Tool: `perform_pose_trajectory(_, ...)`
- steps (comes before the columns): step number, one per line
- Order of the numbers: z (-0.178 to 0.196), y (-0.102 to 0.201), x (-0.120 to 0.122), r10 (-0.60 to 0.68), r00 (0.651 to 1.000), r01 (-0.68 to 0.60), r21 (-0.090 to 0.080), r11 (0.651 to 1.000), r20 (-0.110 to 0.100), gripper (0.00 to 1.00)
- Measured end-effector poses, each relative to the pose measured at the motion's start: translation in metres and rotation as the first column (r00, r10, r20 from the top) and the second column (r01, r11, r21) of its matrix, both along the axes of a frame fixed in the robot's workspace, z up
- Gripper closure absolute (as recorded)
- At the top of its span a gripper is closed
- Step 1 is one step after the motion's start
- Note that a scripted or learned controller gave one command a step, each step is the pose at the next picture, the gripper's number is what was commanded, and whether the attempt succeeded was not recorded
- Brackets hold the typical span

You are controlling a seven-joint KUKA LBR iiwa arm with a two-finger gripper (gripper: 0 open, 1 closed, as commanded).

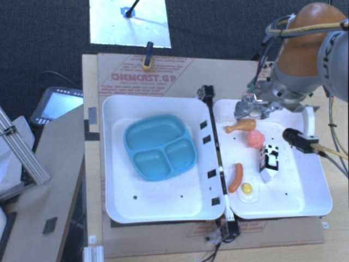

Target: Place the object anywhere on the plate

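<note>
Left bin (114, 162) holding blue sectioned plate (160, 146), right bin (311, 198) with drumstick (241, 126) just beneath gripper (252, 108), pink lump (256, 139), milk carton (269, 163), sausage (235, 177), fried egg (247, 190) nearer me, jaw state unclear, possibly nothing pinched.

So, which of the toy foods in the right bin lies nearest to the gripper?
The chicken drumstick, tan and orange, lies just below the gripper. The pink lump, sausage, fried egg and milk carton lie farther off.
</note>
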State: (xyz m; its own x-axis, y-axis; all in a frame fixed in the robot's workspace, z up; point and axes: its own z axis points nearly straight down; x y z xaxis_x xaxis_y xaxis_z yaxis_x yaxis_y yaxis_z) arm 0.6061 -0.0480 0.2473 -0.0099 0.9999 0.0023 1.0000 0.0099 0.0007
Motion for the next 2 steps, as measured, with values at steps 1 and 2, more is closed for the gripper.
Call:
perform_pose_trajectory(1,-0.013,0.047,-0.020,-0.001,1.000,0.001,-0.001,1.000,-0.002,1.00)
perform_pose_trajectory(2,-0.019,0.106,-0.030,0.000,1.000,0.000,0.000,1.000,-0.001,1.00)
